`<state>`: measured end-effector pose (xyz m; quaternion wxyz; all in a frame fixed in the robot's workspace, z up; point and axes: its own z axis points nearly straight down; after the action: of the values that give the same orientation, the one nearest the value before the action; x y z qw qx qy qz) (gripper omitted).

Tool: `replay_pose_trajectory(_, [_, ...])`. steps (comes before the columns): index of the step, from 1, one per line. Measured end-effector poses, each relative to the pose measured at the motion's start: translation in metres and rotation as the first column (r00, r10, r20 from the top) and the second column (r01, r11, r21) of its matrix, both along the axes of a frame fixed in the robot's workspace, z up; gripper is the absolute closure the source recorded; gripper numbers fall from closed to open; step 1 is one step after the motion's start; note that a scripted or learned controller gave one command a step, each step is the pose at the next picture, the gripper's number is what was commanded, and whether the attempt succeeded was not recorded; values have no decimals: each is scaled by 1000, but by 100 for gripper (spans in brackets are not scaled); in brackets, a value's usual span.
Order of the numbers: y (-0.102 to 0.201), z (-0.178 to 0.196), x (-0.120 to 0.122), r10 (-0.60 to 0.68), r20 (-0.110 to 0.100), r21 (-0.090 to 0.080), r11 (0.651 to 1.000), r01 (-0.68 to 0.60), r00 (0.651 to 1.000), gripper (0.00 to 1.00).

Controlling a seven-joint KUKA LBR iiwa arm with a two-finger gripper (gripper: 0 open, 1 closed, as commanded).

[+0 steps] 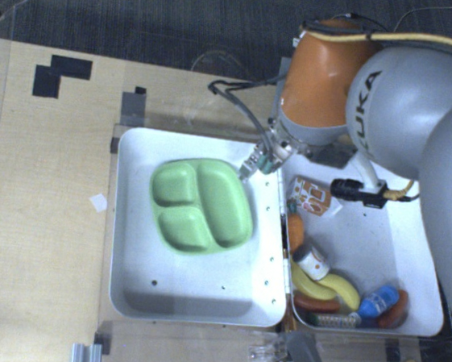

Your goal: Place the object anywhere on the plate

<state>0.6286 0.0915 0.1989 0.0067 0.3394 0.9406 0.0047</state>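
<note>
Camera view: wooden bench [35, 219] (black markings) bearing two white bins [196, 298].

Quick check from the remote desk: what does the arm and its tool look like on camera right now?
The arm is smooth, rounded grey, with black KUKA lettering and a wide orange band above the wrist. A yellowish cable runs along its top, and a thin dark cable loops at the wrist. A black cylinder sticks out below. The tool is small, metallic and narrow, with a greenish tint.

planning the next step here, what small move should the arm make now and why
Probably swing right and down toward the banana. The gripper hovers by the green divided plate's upper right edge with nothing visible between its fingers, and the objects lie in the right bin.
</note>
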Motion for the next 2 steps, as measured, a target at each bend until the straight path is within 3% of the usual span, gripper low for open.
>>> replay_pose_trajectory(1, [0,0,0,0,0,0,1000,0,1000,0])
replay_pose_trajectory(2, [79,-26,-29,13,-10,-2,1000,-13,1000,0])
